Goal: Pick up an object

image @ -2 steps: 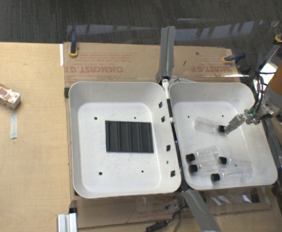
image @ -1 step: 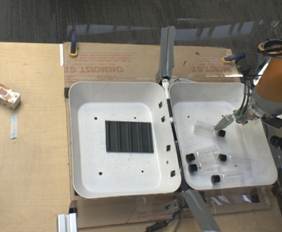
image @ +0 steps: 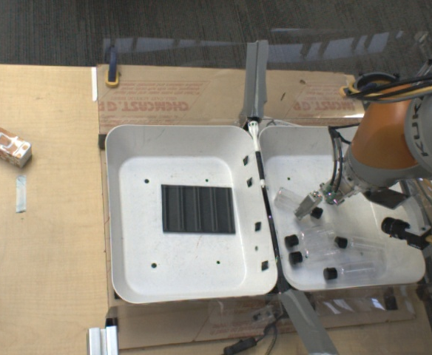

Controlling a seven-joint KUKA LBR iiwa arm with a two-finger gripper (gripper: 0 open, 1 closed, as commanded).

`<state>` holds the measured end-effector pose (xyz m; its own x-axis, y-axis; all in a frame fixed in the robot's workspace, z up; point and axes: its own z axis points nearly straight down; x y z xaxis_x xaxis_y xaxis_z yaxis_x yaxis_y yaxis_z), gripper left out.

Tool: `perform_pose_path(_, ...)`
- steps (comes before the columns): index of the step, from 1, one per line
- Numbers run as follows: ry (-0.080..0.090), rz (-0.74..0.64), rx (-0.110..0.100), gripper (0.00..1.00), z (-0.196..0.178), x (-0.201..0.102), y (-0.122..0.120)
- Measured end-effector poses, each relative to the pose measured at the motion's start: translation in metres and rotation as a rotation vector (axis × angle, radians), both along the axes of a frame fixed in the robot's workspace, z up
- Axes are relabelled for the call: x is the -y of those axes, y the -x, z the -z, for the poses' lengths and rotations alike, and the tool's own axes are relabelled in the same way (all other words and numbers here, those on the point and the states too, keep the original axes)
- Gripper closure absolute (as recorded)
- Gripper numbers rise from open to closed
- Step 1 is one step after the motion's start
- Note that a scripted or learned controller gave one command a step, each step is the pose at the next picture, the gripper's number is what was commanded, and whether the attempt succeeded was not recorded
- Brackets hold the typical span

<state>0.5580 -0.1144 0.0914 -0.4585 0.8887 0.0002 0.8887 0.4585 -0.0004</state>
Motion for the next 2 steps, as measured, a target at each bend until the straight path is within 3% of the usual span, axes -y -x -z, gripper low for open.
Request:
perform_pose_path(1,-0.001,-0.076,-0.001,0.00,-0.0075,0.0149,0.0641)
perform_pose_path(2,-0.001,-0.072,0.001,1.00,-0.0163,0.0159,0.0636)
